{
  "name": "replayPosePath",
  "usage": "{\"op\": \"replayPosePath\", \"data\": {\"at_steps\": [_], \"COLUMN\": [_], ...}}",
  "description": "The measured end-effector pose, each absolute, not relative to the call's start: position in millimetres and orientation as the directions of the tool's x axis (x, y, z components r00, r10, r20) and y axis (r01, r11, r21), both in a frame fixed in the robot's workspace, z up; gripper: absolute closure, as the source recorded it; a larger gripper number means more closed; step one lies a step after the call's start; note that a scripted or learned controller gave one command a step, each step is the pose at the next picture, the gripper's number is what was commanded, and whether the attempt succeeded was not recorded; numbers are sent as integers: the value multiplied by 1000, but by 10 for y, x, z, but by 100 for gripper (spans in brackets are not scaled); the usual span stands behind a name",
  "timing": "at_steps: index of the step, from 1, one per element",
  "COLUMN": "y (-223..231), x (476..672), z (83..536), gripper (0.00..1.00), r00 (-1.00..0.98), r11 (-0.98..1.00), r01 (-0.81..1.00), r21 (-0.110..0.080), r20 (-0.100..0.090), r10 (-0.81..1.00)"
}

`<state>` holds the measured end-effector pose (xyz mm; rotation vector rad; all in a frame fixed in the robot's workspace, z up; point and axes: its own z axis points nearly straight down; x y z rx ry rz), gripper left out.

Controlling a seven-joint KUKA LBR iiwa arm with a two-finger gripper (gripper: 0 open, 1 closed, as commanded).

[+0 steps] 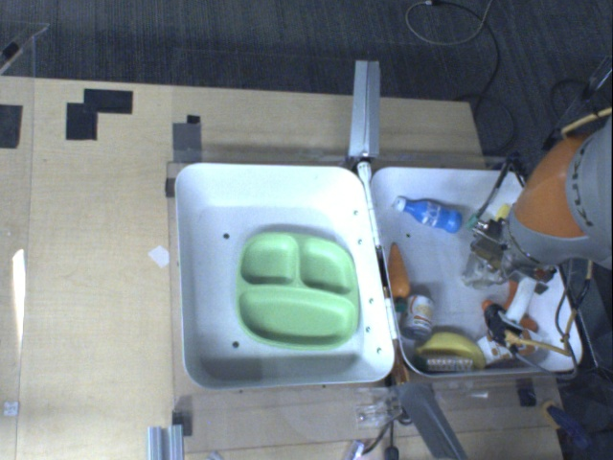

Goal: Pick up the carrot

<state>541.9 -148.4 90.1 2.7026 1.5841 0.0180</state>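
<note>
Sitting side by side on the bench (86,286) are two shallow white bins. Left bin (206,353): holds one green divided plate (297,288), three compartments, two small ones toward the far side and one long one toward the near side; it lies flat near the bin's middle. Right bin (450,185): holds the clutter. Carrot (397,270) lies against the bin's left wall, just beside the divider between the bins, long axis running near-to-far. Just nearward of it stands a small can (418,315). A banana (450,349) lies along the near wall, close to the can. Blue bottle with a white cap (431,215) lies on its side toward the far end. Small mixed items, orange, white and black, crowd the near right corner; too tangled to name. Arm enters from the right, orange band visible; gripper (487,257) sits over the right half of the right bin, well apart from the carrot. Finger state: cannot tell. Nothing is visibly grasped.
</note>
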Motion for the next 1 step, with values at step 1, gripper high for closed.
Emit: {"op": "replayPosePath", "data": {"at_steps": [1], "y": [-1950], "x": [5743], "z": [891], "gripper": [100], "r00": [711], "r11": [-711], "r01": [703], "r21": [7], "r20": [8], "r10": [703]}}
